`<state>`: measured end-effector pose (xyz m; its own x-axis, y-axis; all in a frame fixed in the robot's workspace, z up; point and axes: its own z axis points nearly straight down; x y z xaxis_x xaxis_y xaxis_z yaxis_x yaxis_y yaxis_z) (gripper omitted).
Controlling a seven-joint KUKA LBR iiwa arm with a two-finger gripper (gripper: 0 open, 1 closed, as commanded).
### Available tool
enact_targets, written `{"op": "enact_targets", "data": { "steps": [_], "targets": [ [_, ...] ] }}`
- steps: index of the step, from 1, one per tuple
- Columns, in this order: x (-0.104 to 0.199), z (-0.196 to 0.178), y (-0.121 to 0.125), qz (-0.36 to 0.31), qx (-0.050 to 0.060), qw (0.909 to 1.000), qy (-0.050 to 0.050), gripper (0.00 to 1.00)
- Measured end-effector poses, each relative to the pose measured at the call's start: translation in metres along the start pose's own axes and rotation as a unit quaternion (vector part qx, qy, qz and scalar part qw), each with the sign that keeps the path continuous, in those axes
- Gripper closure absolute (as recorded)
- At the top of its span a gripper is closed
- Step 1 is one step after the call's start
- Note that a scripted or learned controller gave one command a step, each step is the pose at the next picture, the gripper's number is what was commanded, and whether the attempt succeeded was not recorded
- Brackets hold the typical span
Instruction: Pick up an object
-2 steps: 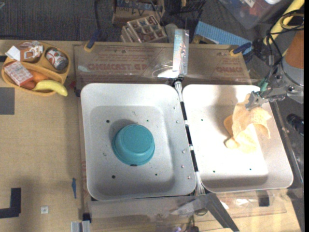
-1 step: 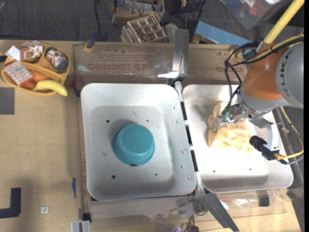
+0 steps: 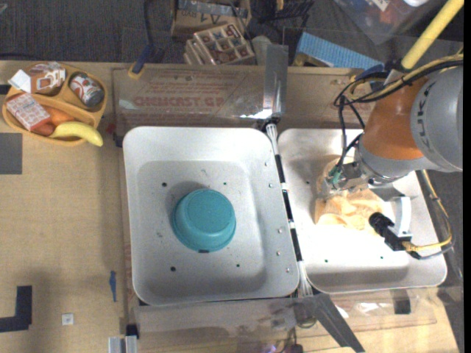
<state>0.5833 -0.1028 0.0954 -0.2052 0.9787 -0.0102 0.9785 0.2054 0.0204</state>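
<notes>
Camera view: end effector (image 3: 340, 179) sits low in the right bin (image 3: 375, 259), touching a tan cloth (image 3: 342, 210); its grip I cannot tell. Teal bowl (image 3: 204, 220) rests in the left bin (image 3: 147, 160).

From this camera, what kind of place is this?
Probably a robotics lab test bench: two shallow white plastic bins side by side, a grey arm with an orange band reaching in, and loose cables and boxes behind.

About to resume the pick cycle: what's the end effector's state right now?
End effector: down in the right bin at the pale crumpled object; open or shut cannot be told, and no hold is visible.
</notes>
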Motion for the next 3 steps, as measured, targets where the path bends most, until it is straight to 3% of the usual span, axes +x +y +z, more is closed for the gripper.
{"op": "enact_targets", "data": {
  "steps": [1, 2, 3],
  "targets": [
    [-0.018, 0.001, 0.075, -0.064, 0.007, 0.9979, 0.003, 0.00],
    [-0.018, -0.010, 0.076, -0.065, 0.006, 0.9979, 0.002, 1.00],
    [-0.004, -0.089, 0.087, -0.149, 0.007, 0.9889, 0.005, 1.00]
  ]
}}
